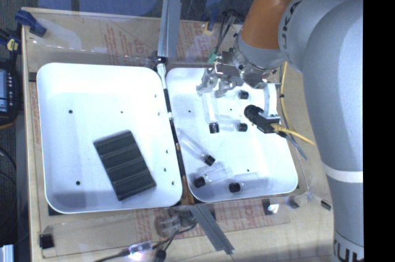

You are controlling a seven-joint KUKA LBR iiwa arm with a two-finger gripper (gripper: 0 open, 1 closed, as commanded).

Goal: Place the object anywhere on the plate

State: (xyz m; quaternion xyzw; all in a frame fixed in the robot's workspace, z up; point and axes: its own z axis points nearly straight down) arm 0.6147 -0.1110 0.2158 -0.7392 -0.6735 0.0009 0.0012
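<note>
Risks closing on nothing: end effector [227,126] hangs over clear tubes [217,173] in right bin [281,183], finger state unreadable, plate [124,164] well left.

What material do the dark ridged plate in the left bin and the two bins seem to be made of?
The plate looks like dark matte plastic or rubber, judging by its dull ribbed surface. The left bin and right bin look like smooth white plastic with rounded, slightly glossy rims.

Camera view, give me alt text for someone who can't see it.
A grey robot arm with an orange band reaches from the right, its gripper over the right white bin, which holds several small clear, black-capped pieces. The left bin holds a dark ridged plate.
</note>
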